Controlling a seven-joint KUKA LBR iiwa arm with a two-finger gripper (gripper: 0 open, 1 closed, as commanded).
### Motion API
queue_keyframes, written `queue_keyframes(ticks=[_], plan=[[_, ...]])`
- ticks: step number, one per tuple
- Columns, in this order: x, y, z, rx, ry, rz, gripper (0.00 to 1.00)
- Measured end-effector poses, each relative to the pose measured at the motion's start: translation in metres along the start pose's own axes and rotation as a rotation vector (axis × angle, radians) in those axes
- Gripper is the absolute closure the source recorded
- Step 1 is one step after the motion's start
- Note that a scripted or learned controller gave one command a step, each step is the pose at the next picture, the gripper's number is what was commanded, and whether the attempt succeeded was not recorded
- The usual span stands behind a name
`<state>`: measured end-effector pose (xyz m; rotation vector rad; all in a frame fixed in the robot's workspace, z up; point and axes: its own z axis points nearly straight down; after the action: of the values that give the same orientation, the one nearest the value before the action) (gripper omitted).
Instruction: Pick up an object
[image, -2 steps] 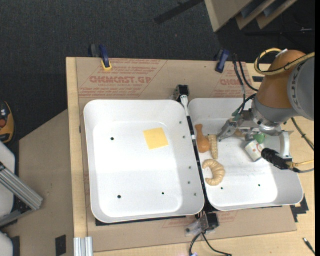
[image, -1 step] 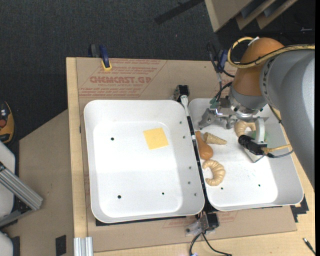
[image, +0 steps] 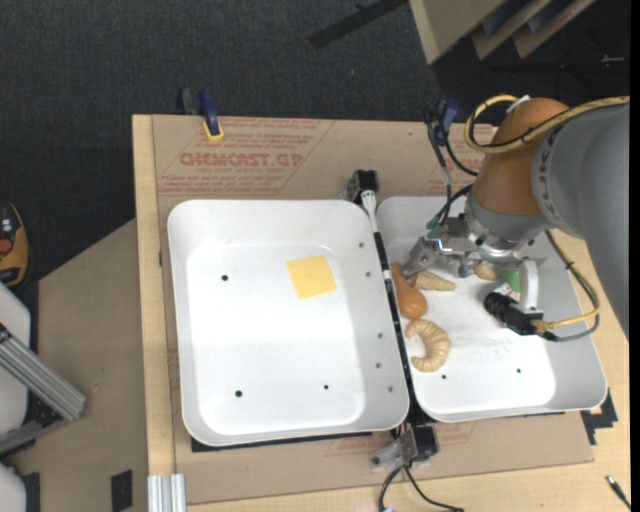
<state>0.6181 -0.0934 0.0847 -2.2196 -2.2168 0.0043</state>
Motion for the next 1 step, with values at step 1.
queue_keyframes(ticks=[1], plan=[[0.0006, -0.0094, 0.0000, -0.002, 0.000, 0.000, 0.00]])
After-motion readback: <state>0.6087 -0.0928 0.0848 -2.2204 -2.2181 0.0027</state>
